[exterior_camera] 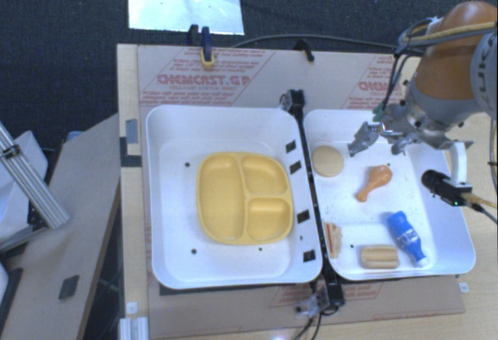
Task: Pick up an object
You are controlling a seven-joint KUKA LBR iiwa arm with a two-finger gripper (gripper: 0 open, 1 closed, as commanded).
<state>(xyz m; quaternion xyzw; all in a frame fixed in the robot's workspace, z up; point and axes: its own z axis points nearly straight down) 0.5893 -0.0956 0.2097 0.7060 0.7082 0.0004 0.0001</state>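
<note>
Pick not yet made: gripper (381, 138), fingers spread and holding nothing, hangs over the far part of the right bin (467, 253), above the drumstick (373, 182) and beside the round cookie (327, 160) (bottle (407, 236) and bread roll (379, 257) nearer); grasp and lift remain.

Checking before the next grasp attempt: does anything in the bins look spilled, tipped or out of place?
Mostly tidy. The blue bottle lies on its side in the right bin, and a striped piece sits wedged against its left wall.
</note>
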